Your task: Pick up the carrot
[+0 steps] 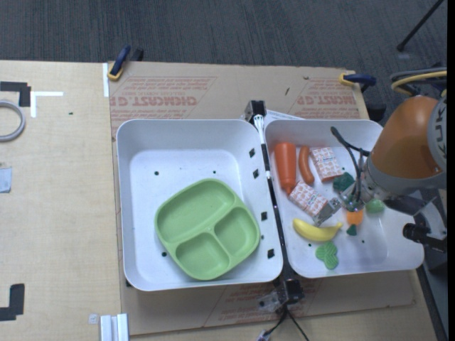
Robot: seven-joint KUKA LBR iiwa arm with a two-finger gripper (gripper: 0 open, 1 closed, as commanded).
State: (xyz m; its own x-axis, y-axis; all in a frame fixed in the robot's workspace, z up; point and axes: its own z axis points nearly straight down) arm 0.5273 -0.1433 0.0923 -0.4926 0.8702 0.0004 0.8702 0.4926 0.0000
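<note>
- My gripper [340,206] is low inside the right bin [398,261], among the toy food near the bin's middle; the orange-banded wrist hides most of it.
- I cannot tell how wide the fingers stand, nor whether they have hold of anything: the metal tip is too small and cluttered over.
- The carrot [286,165], as I judge the large orange piece to be, lies at the left side of the same bin, just beside the wall shared with the left bin [142,190]. Its long axis runs nearly parallel to that wall, top to bottom in the view.
- From the fingers the carrot lies to the view's left and somewhat up, with a printed packet [308,199] between them.
- A smaller orange piece with green top [355,215] sits beside the fingers; I may confuse the two.
- The cardboard [163,94] under the bins carries red print, seen upside down; I cannot read it reliably.
- The green plate [206,227] bears no marking.
</note>
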